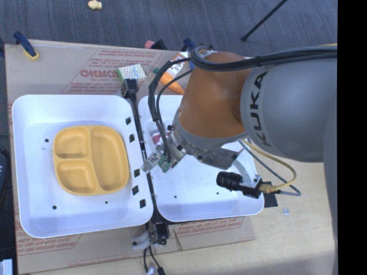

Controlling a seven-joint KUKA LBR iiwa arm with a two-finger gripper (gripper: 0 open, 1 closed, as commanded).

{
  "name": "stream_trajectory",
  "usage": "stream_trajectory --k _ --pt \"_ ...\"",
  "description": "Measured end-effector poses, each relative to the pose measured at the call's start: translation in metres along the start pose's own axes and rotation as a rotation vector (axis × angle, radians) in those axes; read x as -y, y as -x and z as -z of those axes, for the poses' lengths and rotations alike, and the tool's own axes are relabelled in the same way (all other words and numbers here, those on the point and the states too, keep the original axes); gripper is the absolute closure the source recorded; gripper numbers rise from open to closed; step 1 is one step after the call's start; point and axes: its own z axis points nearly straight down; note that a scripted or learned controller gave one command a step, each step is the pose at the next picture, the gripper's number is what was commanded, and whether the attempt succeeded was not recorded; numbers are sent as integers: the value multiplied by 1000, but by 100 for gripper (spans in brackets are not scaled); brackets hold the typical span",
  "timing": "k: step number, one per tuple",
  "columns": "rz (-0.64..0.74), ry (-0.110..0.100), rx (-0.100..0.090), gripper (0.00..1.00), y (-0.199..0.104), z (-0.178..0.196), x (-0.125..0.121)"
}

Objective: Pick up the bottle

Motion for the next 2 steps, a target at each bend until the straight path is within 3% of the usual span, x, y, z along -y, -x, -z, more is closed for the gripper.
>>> stream_trajectory --k 1,2 --pt "290 -3 -2 100 -32 -20 -25" --pt "452 -2 -1 100 -64 -26 -52"
